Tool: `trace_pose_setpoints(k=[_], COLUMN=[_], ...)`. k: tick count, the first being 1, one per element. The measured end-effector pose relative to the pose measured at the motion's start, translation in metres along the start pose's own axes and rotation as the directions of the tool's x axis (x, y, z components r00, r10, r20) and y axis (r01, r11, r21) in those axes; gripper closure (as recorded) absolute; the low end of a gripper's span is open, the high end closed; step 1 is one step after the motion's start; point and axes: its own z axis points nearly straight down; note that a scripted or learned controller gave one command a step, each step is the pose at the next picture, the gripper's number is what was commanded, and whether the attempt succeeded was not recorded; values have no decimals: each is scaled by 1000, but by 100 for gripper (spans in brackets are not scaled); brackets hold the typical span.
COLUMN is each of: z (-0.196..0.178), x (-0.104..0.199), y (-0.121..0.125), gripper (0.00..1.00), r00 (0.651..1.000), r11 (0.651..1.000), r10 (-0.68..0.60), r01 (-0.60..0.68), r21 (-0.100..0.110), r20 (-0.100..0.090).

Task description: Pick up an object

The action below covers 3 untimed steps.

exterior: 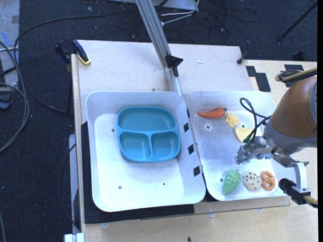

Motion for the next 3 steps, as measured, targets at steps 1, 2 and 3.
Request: trace_pose_setpoints(k=[1,2,3], z=[-57,-120,-115], x=[4,0,53], y=[-7,-6,25], gripper=[100,100,100], r00=[1000,1000,1000], r11=[1000,1000,1000], r10=[0,-1,-6], r01=[0,1,6], r21=[-2,-5,0], r20=[0,2,-2])
